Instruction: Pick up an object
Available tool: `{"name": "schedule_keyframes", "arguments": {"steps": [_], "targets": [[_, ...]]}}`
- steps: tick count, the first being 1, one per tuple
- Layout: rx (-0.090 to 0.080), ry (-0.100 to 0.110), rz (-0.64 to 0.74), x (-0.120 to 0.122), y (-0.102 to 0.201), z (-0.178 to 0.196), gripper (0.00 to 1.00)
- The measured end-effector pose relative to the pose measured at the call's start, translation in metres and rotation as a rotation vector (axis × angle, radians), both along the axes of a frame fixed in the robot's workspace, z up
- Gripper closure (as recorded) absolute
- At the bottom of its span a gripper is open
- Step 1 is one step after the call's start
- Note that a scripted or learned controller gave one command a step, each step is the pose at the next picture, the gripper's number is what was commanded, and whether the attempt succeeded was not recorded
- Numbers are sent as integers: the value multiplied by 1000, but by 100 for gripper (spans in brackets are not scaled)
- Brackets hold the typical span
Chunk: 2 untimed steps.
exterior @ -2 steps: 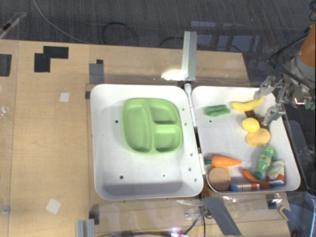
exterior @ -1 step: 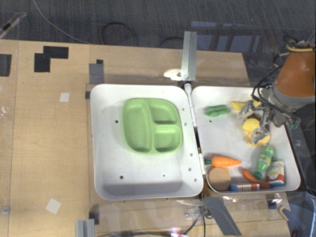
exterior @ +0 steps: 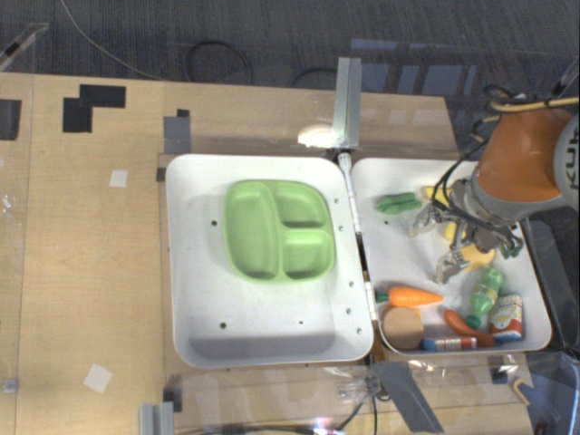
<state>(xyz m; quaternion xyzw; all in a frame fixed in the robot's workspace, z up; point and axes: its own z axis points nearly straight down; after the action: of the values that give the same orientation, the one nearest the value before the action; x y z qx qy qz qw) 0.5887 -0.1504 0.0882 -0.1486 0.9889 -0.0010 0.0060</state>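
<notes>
Yellow, a small plastic toy (exterior: 456, 236) lies mid-way along the right white bin's (exterior: 399, 181) far half, directly beneath the metal two-finger gripper (exterior: 460, 243), likely the pick target. Whether the gripper is clenched or released, I cannot tell. An orange plastic carrot (exterior: 413, 295) sits toward the near-left corner; a green compartment tray (exterior: 277, 230) fills the left bin's (exterior: 195, 243) centre.

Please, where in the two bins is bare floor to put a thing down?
Left bin: a wide bare strip runs all round the green tray, widest along the near edge. Right bin: bare between the green pod and the carrot. Its near right corner is crowded, under the gripper.
</notes>
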Motion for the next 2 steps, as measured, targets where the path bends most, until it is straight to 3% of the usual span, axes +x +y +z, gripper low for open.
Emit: {"name": "schedule_keyframes", "arguments": {"steps": [1,2], "targets": [[-2,-3,57,-38,-13,1,0],[-2,-2,121,43,11,-1,0]]}}
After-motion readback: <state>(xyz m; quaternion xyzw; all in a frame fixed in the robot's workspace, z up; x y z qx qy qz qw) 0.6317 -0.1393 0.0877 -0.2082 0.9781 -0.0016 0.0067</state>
